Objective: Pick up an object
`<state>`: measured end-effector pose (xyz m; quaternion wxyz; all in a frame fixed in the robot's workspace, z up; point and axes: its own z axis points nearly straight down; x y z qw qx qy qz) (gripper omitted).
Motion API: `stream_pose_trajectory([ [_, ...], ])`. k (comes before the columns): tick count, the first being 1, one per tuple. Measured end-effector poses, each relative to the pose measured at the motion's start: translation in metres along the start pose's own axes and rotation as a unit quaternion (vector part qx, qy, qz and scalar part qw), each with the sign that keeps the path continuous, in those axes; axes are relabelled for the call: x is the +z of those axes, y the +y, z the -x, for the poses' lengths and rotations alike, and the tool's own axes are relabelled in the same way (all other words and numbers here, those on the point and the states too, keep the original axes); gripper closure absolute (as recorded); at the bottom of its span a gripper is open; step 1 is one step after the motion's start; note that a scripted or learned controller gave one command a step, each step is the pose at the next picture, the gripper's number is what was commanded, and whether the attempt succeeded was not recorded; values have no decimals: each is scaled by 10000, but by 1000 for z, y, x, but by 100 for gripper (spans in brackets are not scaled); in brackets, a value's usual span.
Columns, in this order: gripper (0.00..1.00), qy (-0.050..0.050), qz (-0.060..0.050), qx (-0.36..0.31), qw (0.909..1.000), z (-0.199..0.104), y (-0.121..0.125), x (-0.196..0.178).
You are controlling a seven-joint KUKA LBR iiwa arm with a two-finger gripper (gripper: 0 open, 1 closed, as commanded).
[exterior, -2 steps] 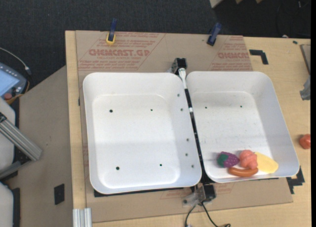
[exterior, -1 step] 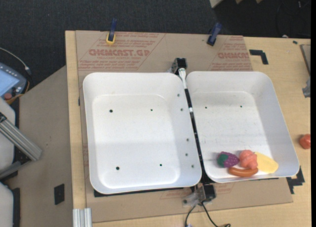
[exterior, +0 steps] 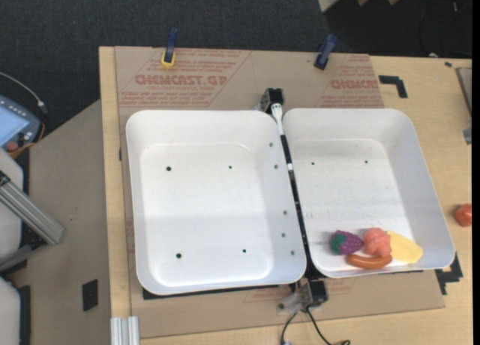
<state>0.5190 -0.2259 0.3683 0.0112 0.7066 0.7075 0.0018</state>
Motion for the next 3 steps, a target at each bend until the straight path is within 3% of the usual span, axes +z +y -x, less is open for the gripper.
stream_pose_trajectory([
  [2,100,-30,43,-3,10000,1,2,-21],
  [3,100,73,-112,11,9999,-2,-17,8],
])
